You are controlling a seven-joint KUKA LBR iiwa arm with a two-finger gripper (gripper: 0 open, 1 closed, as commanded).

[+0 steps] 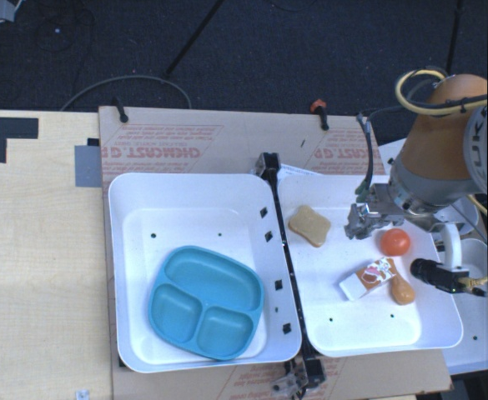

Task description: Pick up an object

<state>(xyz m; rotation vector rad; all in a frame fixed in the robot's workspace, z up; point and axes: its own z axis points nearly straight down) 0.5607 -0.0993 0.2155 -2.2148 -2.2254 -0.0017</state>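
Inside the right bin [377, 340], a tan bread-like piece [309, 225] lay near the divider, well apart from a red tomato [395, 242], a small printed carton [369, 278] and a brown pear-shaped item [402, 291] clustered toward the right wall. Just left of the tomato, the end effector [360, 220] hung low over the bin floor, nothing visibly between its fingers; how far they were spread could not be told. Behind it, the grey arm [431, 177] slanted in from the right, orange band uppermost. Leftward, a blue divided plate [206, 301] rested in the left bin [143, 198] on the surface [35, 248].
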